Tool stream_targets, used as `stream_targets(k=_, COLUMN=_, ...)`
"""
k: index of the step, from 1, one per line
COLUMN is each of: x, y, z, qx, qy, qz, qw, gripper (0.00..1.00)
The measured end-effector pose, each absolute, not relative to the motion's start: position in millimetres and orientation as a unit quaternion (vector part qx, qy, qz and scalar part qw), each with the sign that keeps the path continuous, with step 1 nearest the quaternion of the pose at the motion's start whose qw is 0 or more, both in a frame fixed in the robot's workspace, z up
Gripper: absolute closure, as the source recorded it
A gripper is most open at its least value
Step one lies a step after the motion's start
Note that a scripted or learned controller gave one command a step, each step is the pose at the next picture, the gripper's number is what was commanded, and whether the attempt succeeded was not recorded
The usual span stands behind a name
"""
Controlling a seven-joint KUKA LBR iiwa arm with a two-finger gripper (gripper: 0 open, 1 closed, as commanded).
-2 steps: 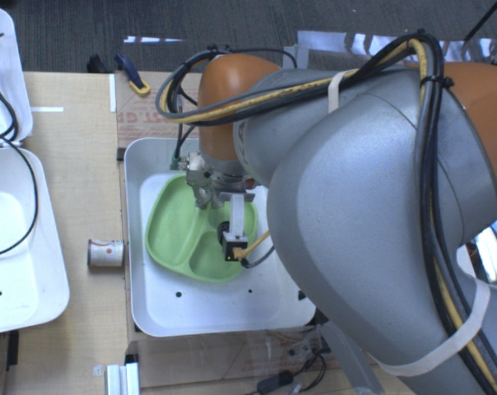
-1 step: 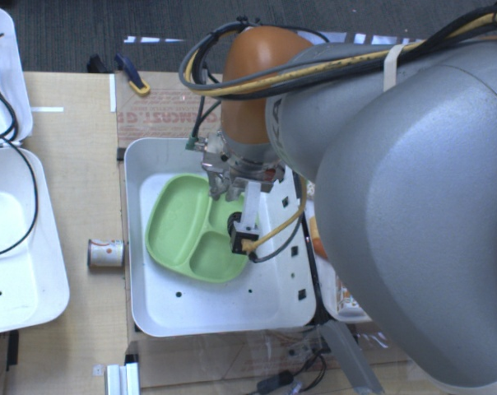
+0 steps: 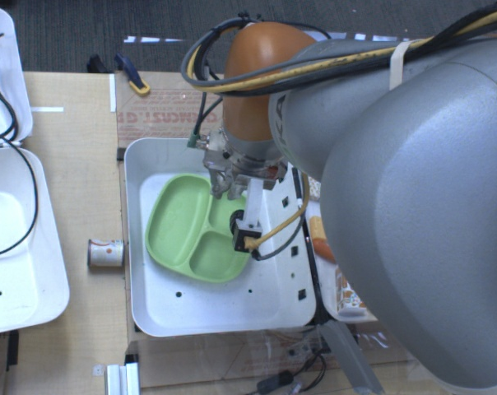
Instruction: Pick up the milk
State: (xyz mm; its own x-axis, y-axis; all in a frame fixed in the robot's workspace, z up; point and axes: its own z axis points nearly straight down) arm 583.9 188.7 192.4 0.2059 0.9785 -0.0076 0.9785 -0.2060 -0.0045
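The gripper (image 3: 224, 189) hangs over the white bin (image 3: 150, 303), its tip just above the upper right rim of a green divided plate (image 3: 187, 230) — whether it is wide or narrow I cannot tell, the wrist hides it. No carton that could be the milk can be made out; the arm (image 3: 413, 188) covers the bin's far side. Beyond the gripper, toward the arm, orange and printed packaging (image 3: 347, 295) peeks out, unidentifiable. A small can (image 3: 106, 253) lies outside the bin, past the plate.

No legible text anywhere.
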Motion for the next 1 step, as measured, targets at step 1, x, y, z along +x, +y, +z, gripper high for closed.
stream_targets(k=1, x=583.8, y=188.0, z=200.4, qx=0.776, qy=0.631, qz=-0.0066, qw=0.001, gripper=1.0)
